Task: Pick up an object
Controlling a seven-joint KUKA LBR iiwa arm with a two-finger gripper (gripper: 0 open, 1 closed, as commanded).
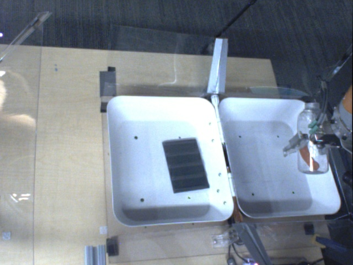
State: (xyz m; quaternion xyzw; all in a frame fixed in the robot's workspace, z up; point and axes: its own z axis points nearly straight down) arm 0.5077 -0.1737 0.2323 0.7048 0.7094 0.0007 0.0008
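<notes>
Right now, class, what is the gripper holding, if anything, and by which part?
It cannot be told: the gripper overlaps a clear bottle at the right side of the right bin, but no hold is visible.

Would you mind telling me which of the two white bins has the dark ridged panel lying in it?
The left bin holds the dark ridged panel; the right bin has the gripper and a clear jar over it.

- A dark grey rectangular pad [186,165] with ridged bands across it lies flat near the middle of the left bin, turned slightly off the bin's edges.
- A clear glass jar [312,142] with something orange-red inside stands at the right edge of the frame, over the right bin's right side.
</notes>
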